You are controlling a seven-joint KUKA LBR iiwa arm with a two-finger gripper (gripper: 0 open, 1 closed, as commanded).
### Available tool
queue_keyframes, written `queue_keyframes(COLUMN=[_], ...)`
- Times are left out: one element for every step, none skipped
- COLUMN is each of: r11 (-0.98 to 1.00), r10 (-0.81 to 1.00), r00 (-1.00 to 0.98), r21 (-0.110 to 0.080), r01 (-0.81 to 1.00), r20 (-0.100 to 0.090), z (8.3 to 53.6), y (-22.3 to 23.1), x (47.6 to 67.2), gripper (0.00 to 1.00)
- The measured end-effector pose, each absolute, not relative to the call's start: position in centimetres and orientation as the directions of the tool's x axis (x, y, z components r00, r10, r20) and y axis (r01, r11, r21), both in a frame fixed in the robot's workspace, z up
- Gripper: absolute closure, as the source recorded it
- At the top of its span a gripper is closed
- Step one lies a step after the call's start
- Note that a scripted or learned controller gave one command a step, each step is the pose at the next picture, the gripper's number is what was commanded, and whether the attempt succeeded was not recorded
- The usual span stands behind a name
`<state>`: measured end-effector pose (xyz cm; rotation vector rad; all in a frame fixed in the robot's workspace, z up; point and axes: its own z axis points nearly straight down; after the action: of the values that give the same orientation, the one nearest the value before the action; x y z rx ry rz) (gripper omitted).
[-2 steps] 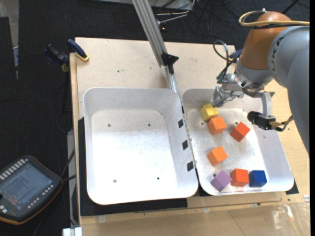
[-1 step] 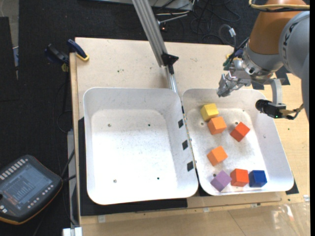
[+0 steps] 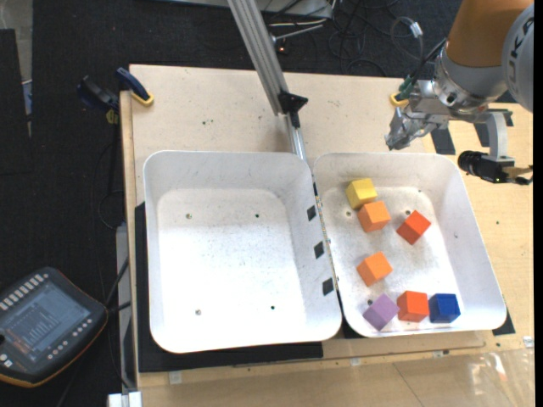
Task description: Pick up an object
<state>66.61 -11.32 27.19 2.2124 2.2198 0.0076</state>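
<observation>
Jaws [image 3: 399, 138] over right bin's [image 3: 475, 253] far rim; grip state unclear; cubes lack long axis.

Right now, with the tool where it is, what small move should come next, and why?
Probably bring the tool forward over the right bin and above the yellow cube. It hangs beyond the bin's far rim, holding nothing, and that cube lies nearest.

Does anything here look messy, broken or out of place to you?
Nothing looks spilled or broken. All seven blocks lie loose in the right bin, at odd angles; the yellow block touches an orange block, and the purple, red and blue blocks crowd the near edge. The left bin only shows dark specks.
</observation>
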Motion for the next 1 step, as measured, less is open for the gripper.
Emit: queue_keyframes(r11=[0.007], r10=[1.0], r00=[-0.007], r21=[-0.001], r01=[1.0], r20=[0.002], z=[27.16], y=[-5.96], x=[63.63], gripper=[1.0])
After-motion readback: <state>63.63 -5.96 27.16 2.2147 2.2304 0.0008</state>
